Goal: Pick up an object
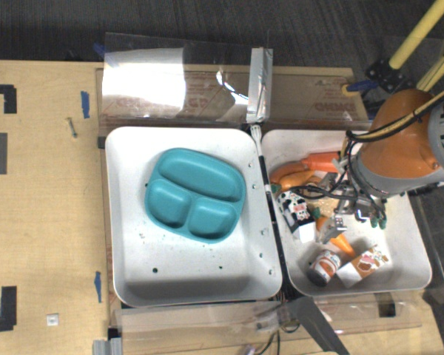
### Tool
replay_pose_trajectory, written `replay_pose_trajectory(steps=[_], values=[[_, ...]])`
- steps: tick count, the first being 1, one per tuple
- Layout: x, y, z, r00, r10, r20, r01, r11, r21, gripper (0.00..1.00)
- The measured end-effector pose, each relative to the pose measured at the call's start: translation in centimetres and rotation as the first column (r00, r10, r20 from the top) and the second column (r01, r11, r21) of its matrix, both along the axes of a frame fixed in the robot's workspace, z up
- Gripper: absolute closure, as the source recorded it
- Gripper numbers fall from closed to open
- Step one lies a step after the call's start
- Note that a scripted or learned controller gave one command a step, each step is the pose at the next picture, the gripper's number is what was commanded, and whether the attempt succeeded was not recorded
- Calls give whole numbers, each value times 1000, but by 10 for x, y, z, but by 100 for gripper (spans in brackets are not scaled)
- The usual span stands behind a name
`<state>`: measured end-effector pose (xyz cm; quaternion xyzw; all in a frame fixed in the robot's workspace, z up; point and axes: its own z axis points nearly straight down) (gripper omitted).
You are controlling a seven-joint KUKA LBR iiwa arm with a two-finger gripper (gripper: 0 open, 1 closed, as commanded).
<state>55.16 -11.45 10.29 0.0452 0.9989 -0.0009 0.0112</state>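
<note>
The right bin [413, 251] holds a heap of small objects. Among them are an orange curved piece [300, 172], a black-and-white spotted toy [296, 205], a small can [325, 265] and a white-and-orange packet [364, 263]. My gripper [339, 214] hangs low over the middle of this heap, below the orange band of the arm [399, 143]. Its fingers point down among the objects, just above a small orange piece [340, 241]. Cables and the wrist hide much of the gripper.
The left bin [126, 220] carries a teal divided tray [194, 194]. A clear plastic sheet [177, 87] and a metal divider [259, 83] stand behind the bins. Wooden bench surface [37, 198] lies to the left.
</note>
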Motion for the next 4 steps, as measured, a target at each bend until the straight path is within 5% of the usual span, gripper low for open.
replay_pose_trajectory(steps=[1, 2, 3, 4], values=[[-39, -43, -7, 998, 58, 9, -58, 998, -6, 0], [65, -29, 11, 998, -61, -12, 61, 998, 2, 0], [22, -70, -15, 997, -71, -11, 71, 998, 0, 0], [-26, -47, -14, 992, -124, -13, 124, 992, 3, 0]])
